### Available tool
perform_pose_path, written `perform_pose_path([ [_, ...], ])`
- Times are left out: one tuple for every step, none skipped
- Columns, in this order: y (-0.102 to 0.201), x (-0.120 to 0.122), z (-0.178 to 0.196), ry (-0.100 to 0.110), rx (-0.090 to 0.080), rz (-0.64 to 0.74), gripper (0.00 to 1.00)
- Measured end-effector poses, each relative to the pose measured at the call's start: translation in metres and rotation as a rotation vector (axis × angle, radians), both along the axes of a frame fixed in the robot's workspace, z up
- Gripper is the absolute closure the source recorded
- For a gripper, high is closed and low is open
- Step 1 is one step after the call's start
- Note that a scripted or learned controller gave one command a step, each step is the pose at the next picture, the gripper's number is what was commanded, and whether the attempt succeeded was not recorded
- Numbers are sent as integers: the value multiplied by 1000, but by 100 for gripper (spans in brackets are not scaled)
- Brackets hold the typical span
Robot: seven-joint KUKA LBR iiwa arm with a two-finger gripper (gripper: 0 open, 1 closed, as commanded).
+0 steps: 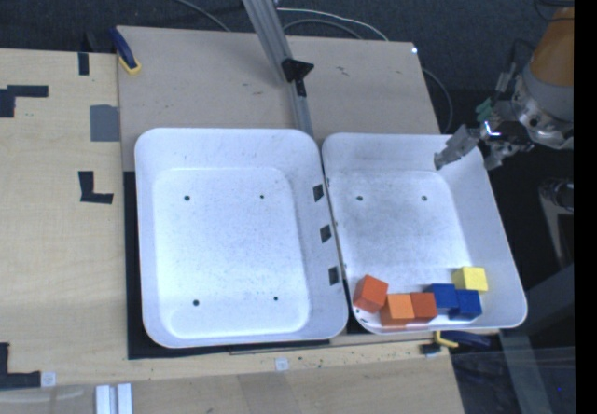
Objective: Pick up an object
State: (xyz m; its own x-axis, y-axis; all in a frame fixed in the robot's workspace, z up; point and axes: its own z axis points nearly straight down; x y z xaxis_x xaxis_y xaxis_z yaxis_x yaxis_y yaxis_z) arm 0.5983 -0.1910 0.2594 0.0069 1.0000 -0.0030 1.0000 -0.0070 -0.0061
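Note:
Several small blocks huddle in the near right corner of the right bin (392,216): an orange block (371,292), two more orange ones (411,307), two blue blocks (457,300) and a yellow block (470,279). My gripper (473,151) hangs over the bin's far right rim, well away from the blocks. It is open, with nothing between its fingers.
The left bin (229,235) lies beside the right one. A slanted metal pole (270,25) rises behind the bins. A blue and yellow clamp (126,50) sits at the far left of the bench, another (457,339) at the near edge.

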Motion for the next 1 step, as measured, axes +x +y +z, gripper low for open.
perform_pose_path([
  [6,4,12,-6,2,10,100],
])
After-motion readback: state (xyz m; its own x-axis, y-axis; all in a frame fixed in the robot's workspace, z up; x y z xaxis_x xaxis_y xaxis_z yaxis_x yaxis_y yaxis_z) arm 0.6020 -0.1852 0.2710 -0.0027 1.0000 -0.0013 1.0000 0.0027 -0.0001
